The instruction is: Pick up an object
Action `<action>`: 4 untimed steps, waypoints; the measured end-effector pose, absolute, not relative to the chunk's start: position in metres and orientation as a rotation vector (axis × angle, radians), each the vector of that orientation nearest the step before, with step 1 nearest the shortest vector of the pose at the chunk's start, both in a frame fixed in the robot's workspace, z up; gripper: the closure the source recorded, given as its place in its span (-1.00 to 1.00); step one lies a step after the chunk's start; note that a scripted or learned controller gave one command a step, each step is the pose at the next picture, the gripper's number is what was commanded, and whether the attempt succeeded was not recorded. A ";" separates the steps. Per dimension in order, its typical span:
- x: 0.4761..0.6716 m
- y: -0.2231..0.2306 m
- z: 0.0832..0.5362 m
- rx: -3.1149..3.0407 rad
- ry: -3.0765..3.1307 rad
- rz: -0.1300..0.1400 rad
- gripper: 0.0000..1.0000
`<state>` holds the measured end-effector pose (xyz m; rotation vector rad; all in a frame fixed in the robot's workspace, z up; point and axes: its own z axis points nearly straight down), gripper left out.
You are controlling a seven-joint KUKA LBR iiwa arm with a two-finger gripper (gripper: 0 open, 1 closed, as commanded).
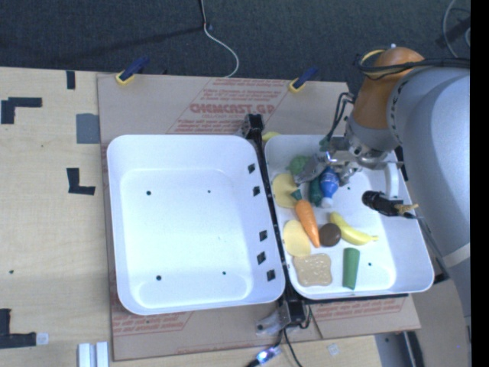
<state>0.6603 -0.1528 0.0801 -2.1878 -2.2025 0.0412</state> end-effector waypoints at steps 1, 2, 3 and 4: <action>0.659 -0.153 0.091 -2.186 -2.201 0.047 1.00; 0.667 -0.073 0.190 -2.215 -2.232 -0.009 1.00; 0.614 0.008 0.184 -2.208 -2.227 0.001 1.00; 0.645 0.043 0.217 -2.216 -2.228 -0.004 1.00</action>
